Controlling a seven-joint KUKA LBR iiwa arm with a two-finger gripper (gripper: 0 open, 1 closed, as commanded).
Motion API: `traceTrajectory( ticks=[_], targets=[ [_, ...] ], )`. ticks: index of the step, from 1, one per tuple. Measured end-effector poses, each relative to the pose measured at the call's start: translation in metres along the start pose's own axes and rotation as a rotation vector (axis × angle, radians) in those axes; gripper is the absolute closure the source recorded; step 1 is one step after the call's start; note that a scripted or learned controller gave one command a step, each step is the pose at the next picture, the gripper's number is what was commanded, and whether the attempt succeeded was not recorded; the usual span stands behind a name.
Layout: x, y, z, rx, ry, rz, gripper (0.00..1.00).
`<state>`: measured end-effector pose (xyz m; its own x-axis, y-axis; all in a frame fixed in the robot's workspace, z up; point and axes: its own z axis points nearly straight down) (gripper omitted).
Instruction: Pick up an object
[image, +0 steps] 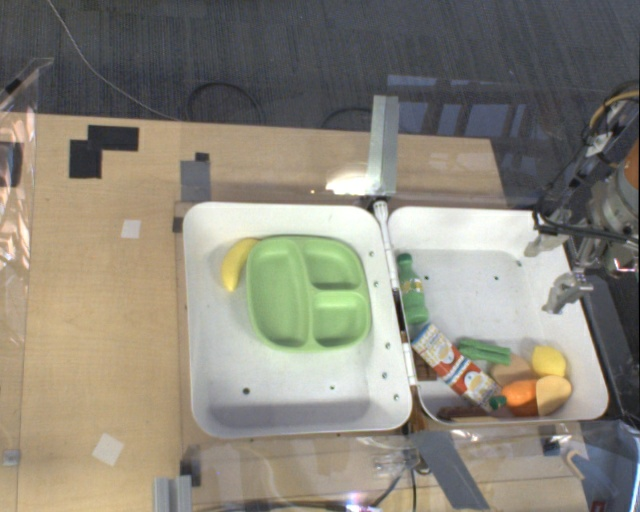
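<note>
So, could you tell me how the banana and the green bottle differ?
The banana is yellow and curved; the green bottle is straight. The banana lies in the left bin, tucked against the green plate; the bottle lies in the right bin along the dividing wall. Both lie flat.

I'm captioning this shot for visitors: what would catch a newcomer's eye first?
The big green divided tray in the left bin, with a yellow banana tucked against its left edge. Next, the bright clutter in the right bin's near corner: a juice carton, an orange carrot and a lemon.
</note>
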<state>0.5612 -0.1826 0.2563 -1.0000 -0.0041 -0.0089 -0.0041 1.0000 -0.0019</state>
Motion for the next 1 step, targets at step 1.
traceTrajectory(
  ticks=[1],
  targets=[
    [0.0582, 0.0432, 0.1523, 0.005, -0.017, -0.084, 0.00]
  ],
)
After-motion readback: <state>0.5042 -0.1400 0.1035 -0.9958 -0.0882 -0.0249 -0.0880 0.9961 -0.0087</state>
